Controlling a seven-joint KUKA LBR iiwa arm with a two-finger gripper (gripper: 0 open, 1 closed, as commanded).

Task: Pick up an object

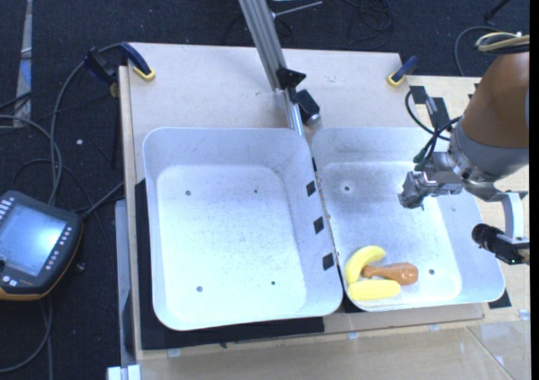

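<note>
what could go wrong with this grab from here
The yellow pieces and the brown drumstick-shaped toy lie touching, so closing on one may nudge or drag the other. They also sit close to the right bin's front wall, which could block a finger. The gripper hangs well behind the cluster, so a straight descent would likely meet bare bin floor.

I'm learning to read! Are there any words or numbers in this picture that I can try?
None can be read.
The handheld controller on the floor left of the bench has a lit screen, but whatever is on it is too small and blurred.
The two white bins, the yellow and orange toys and the tool carry no visible text.
</note>
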